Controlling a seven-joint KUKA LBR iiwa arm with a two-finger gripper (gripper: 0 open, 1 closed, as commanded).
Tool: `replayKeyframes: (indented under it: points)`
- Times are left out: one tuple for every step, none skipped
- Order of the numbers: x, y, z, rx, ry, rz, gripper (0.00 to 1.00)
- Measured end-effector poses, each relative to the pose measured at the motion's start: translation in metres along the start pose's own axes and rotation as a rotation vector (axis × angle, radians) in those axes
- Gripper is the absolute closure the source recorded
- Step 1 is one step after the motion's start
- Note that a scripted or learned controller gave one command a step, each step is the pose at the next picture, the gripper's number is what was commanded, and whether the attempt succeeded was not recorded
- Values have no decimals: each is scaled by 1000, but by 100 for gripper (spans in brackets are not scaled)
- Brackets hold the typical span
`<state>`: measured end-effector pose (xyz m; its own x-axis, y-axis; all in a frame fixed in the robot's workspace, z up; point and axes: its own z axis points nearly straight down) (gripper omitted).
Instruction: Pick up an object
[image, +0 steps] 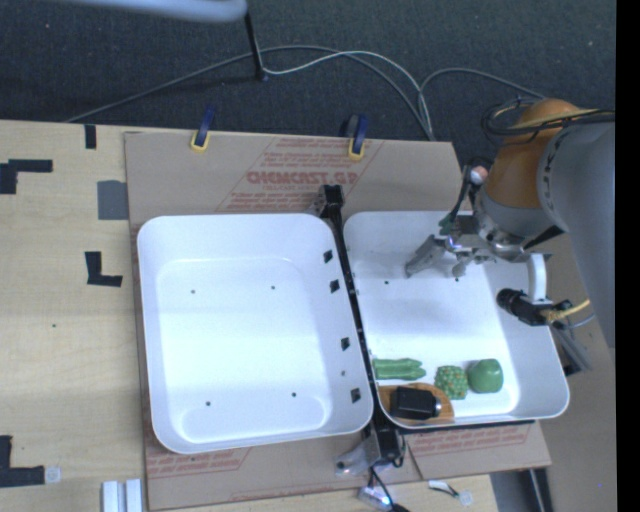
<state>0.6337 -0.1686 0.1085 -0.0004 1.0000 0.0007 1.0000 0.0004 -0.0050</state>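
Green and black things lie bunched along the near edge of the right bin (520, 400): a long green pod-like piece (398, 369) at the left, a knobbly green lump (450, 380) beside it, and a smooth round green ball (485, 376) just to the right of that. In front of the pod sits a black block (414, 403), resting on a flat orange-brown piece (443, 410) that peeks out from under it. All of these lie close together, some touching.

The gripper (418, 265) hangs over the far part of the same bin, well apart from the cluster, and nothing shows between its fingers. From this angle I cannot tell whether they are spread or closed. The grey arm (585, 190) with its orange band (520, 165) comes in from the right.

The left bin (160, 250) sits just beside the right one, the two joined along a dark strip with black clips (345, 300). Both rest on a sheet of brown cardboard (290, 170) with red lettering, held at its far edge by two clamps with blue handles (203, 130). The cardboard lies on a pale wooden bench (50, 300) marked with bits of black tape (98, 270). Beyond the bench is dark carpet (120, 60), crossed by thin cables (350, 60).
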Motion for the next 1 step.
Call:
replayKeyframes:
  points:
    - [0,1,-13,-5,-1,-1,100]
